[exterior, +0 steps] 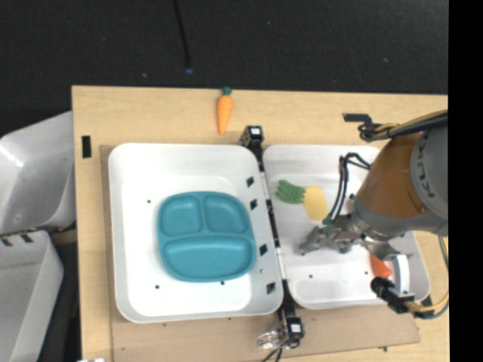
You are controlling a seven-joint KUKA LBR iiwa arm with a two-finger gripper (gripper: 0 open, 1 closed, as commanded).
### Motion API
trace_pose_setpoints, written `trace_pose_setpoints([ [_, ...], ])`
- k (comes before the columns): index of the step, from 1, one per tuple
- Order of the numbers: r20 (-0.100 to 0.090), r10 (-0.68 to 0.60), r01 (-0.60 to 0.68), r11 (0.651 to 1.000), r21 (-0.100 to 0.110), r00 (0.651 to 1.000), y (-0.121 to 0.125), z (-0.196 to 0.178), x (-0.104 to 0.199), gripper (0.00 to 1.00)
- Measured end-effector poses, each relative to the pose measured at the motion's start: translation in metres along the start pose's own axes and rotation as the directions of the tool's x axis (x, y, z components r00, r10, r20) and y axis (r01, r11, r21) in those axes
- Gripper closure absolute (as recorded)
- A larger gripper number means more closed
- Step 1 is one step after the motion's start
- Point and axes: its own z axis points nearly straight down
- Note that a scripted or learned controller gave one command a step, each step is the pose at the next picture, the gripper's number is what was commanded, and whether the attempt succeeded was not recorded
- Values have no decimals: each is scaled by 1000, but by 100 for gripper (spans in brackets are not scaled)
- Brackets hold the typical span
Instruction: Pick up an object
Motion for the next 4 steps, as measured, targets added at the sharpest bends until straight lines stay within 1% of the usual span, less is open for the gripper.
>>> trace_pose_setpoints([
  [1,0,6,-6,1000,-4,1000,1,-12,-1,100],
  [2,2,-3,3,1000,-11,1000,5,-75,-7,100],
  [3,2,-4,4,1000,-10,1000,-2,-131,-14,100],
  [4,1,-4,4,1000,-7,1000,0,-152,-16,100],
])
